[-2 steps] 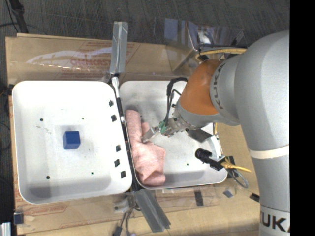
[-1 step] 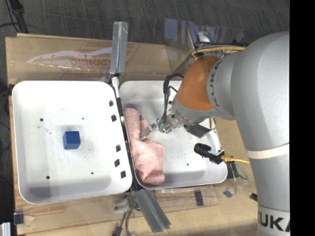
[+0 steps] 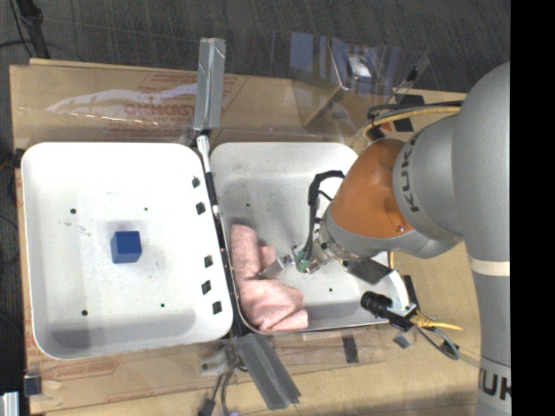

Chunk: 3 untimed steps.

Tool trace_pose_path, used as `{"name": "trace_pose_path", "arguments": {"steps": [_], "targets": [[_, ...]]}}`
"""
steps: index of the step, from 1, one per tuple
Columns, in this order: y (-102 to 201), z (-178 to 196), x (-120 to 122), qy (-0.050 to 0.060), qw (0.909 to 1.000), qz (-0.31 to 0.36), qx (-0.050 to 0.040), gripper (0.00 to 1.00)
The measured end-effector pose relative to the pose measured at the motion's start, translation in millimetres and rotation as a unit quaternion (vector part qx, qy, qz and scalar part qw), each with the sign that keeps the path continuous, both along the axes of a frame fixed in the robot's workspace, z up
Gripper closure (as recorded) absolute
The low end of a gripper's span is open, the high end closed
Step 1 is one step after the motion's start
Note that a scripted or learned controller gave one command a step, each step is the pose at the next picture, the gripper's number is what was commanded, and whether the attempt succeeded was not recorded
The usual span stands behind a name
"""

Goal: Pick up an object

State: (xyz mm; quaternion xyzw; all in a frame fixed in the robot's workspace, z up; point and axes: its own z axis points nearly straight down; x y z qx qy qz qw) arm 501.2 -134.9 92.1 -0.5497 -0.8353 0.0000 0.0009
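A pink folded cloth [image 3: 263,286] lies along the left wall of the right bin [image 3: 277,167], reaching down to its front left corner. My gripper [image 3: 286,265] is low in that bin, at the cloth's right edge about halfway along it, and seems to touch it. The grey arm with its orange band [image 3: 373,202] comes in from the right and covers the bin's right half. A small blue cube [image 3: 127,246] sits alone in the left bin [image 3: 52,172], left of centre, far from the gripper.
A grey metal divider with black clips [image 3: 208,224] runs between the two bins. Brown cardboard [image 3: 104,102] lies under and behind the bins. A clear plastic piece [image 3: 355,76] stands at the back, beyond the right bin.
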Motion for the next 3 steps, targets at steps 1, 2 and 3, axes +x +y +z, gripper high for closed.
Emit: {"name": "trace_pose_path", "arguments": {"steps": [1, 2, 3], "targets": [[31, 0, 44, 0.000, 1.0000, 0.003, -0.0006, 0.00], [21, 0, -13, 0.000, 1.0000, 0.002, -0.0001, 0.00], [56, 207, -23, -0.002, 0.9998, 0.019, -0.0008, 0.00]]}}
